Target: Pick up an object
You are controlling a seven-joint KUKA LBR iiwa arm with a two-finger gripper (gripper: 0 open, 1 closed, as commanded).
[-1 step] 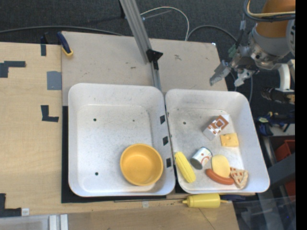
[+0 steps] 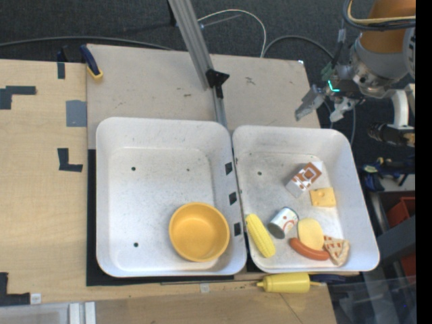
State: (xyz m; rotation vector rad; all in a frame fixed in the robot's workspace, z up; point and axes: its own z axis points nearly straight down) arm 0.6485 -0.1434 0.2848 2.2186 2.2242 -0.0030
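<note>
My gripper (image 2: 323, 106) hangs above the bench just beyond the far edge of the right bin (image 2: 351, 160), its two fingers spread apart with nothing between them. In the right bin lie a brown-and-white box (image 2: 306, 177), a yellow cheese block (image 2: 322, 197), a small tin can (image 2: 283, 221) on its side, a corn cob (image 2: 260, 235), a pale yellow round piece (image 2: 310, 233), a red sausage (image 2: 308, 250) and a pizza slice (image 2: 336, 250). A yellow bowl (image 2: 198, 231) stands in the left bin (image 2: 108, 181), near its front right corner.
A yellow mustard bottle (image 2: 289, 283) lies on the bench in front of the right bin. A slanted metal post (image 2: 196, 39) rises behind the bins' shared wall. Cables run along the back. A yellow-and-blue clamp (image 2: 91, 63) sits at the far left.
</note>
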